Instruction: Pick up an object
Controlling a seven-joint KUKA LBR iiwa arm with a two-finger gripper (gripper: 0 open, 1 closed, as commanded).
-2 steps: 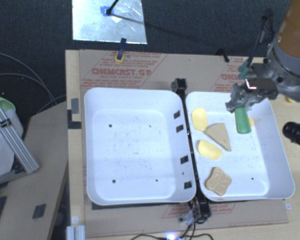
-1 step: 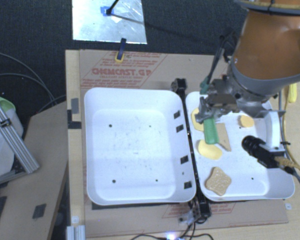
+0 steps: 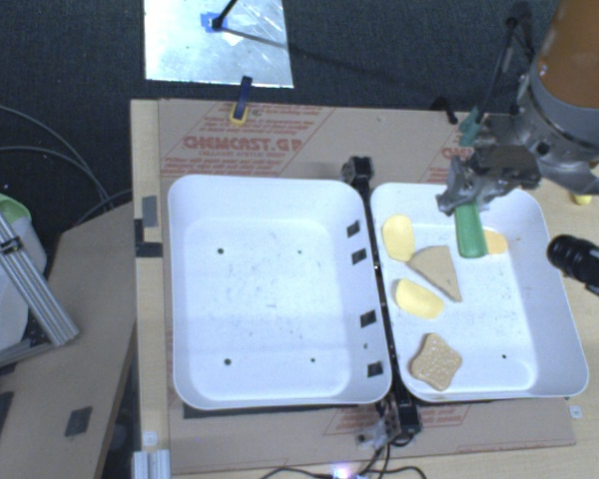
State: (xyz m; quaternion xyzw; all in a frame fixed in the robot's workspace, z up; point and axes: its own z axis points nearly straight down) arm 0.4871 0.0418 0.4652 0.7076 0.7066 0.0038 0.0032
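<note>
In the right bin [image 3: 539, 362] my gripper [image 3: 463, 204] hangs over the far part, shut on the upper end of a green stick [image 3: 470, 236] that points down toward the bin floor. Just right of the stick, a small yellow piece [image 3: 496, 241] peeks out. Left of the stick lies a yellow oval piece [image 3: 398, 236]. A tan wedge [image 3: 436, 269] sits beside it, with another yellow piece [image 3: 417, 298] just below. A tan, biscuit-like slab [image 3: 436, 360] rests near the bin's front.
The left bin [image 3: 270, 193] stands beside the right one, with a black divider [image 3: 371, 267] between them. A black cylinder [image 3: 582, 264] juts in over the right bin's right rim. A metal sheet [image 3: 218, 28] lies beyond the bench.
</note>
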